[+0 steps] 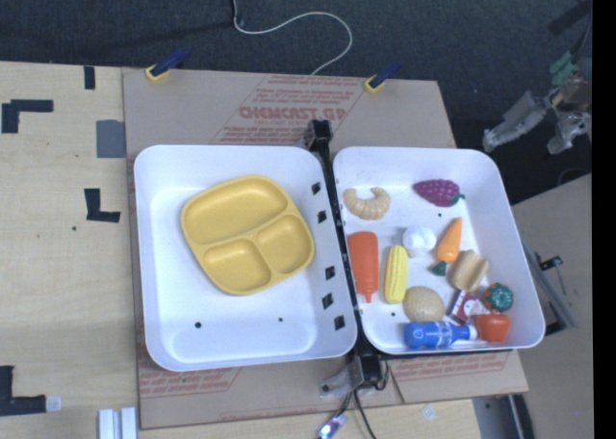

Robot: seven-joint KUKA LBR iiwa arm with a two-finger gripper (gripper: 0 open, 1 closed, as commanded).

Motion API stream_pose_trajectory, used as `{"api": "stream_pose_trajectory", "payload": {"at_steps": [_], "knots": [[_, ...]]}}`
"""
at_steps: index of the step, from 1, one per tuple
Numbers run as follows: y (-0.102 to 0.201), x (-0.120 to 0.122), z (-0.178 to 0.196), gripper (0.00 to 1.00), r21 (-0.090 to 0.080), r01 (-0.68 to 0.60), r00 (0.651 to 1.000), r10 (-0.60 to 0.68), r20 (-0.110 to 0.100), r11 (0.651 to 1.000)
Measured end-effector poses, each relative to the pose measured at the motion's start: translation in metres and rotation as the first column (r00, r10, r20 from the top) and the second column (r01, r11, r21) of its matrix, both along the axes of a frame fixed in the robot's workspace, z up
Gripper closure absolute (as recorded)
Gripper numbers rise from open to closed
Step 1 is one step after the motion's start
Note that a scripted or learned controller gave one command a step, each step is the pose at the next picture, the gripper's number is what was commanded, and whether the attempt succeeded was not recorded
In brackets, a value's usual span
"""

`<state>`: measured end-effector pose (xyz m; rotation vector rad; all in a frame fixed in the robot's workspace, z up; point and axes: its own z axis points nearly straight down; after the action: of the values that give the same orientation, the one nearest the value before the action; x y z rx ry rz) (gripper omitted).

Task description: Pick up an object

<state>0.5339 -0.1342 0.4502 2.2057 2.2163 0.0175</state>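
White bins, two of them, side by side on the tabletop (58,235). Left bin (164,331): just one yellow tray (245,235) with three compartments, sitting toward the back left.

Right bin (481,172): where the pickable stuff lives. Counting across: one curled tan pastry (368,201), one big carrot (363,264), one corn cob (396,273), one small white lump (418,238) (too blurry to name), one potato (423,304), one purple grape bunch (438,192), one blue bottle (438,334) lying flat, one small carrot (449,240), one bread roll (468,271), one red-and-white can (462,307) (probably), one red tomato (493,328), one green bit (499,297). Roughly twelve toys, mostly jammed together at the front right.

Arm (563,105) way off past the back right corner of that bin, outside it, above nothing useful. Can't tell how the jaws stand, too blurred. Nothing seen held.

Step in hand, best guess: pre-approach, no target reached yet. Next move: swing left over the right bin, pick a loner, come straight down. Grapes or pastry look easiest, both apart from the neighbours. Front corner pile looks like trouble: touching toys, likely to get nudged or double-grabbed.
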Motion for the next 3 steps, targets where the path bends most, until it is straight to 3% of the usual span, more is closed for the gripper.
{"api": "stream_pose_trajectory", "payload": {"at_steps": [1,2,3], "knots": [[-0.015,-0.050,0.091,0.00,0.000,0.006,1.000,-0.006,-0.008,1.000],[-0.013,-0.047,0.095,1.00,0.000,0.004,1.000,-0.004,-0.017,1.000],[-0.080,-0.052,-0.036,1.00,0.004,0.012,0.999,-0.012,-0.031,1.000]]}}
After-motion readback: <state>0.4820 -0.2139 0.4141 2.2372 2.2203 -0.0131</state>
